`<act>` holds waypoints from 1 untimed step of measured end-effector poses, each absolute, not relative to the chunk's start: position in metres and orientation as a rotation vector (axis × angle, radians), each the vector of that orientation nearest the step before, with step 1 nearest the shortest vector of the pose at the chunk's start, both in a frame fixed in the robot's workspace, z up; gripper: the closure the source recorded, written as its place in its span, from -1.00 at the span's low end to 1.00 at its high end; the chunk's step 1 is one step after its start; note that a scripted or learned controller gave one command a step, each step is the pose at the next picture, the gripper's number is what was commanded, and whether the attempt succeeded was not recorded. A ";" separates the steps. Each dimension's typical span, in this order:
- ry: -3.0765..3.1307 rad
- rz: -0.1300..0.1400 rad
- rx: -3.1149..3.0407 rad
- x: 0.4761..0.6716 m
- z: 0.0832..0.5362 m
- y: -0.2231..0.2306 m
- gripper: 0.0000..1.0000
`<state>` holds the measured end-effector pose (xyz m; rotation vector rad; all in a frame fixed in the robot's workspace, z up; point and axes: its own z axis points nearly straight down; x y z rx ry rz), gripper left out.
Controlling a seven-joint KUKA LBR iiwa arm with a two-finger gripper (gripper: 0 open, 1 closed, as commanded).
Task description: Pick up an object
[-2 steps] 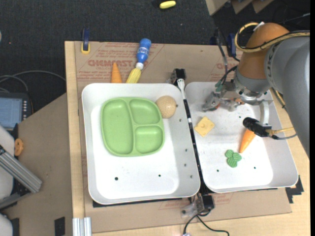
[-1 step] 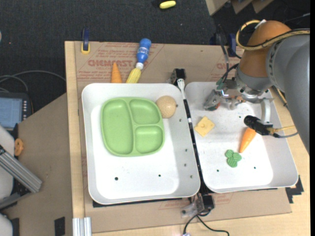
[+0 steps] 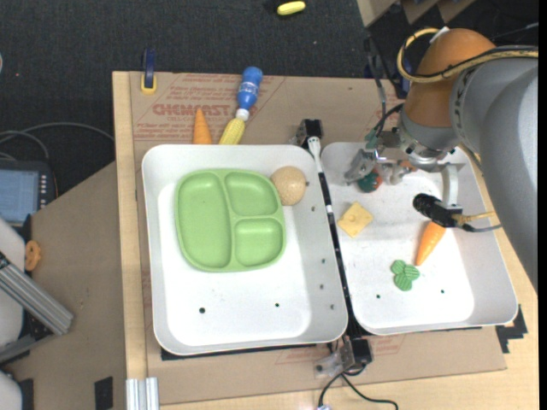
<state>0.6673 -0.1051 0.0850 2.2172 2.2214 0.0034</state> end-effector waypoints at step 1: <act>2.219 0.006 2.215 0.668 0.096 -0.105 1.00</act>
